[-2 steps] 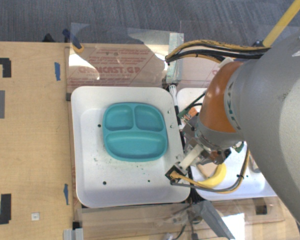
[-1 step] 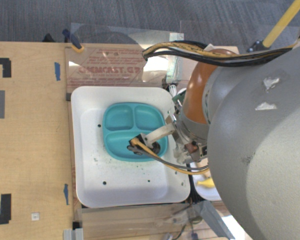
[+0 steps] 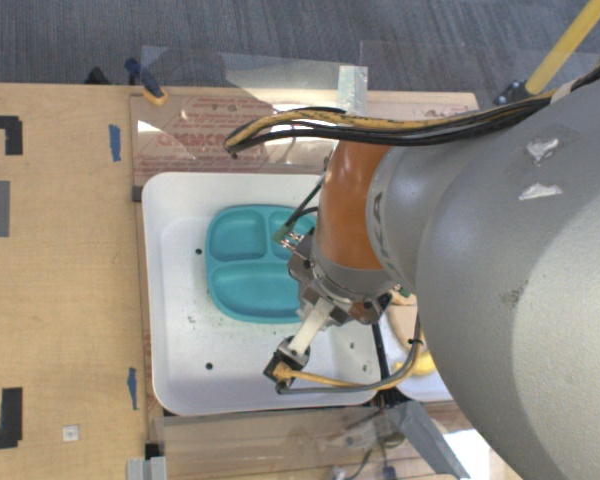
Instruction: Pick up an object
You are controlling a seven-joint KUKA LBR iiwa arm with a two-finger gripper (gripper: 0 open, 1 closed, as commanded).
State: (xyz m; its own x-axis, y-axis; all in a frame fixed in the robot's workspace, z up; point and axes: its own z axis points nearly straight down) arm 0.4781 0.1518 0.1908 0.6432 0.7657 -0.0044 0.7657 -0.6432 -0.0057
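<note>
Teal divided plate (image 3: 245,263) lies flat in white bin (image 3: 170,298), upper middle. Gripper (image 3: 325,293) looks to be over the plate's right edge. The wrist hides it, so can't tell whether it's clenched or released.

One teal plastic plate (image 3: 248,263) is noted, divided into compartments: two smaller ones along the far side and one wide one along the near side. It is laid flat, open side up, in the left white bin (image 3: 170,348), toward the bin's far half and apart from its left wall. Its right edge is hidden.
</note>
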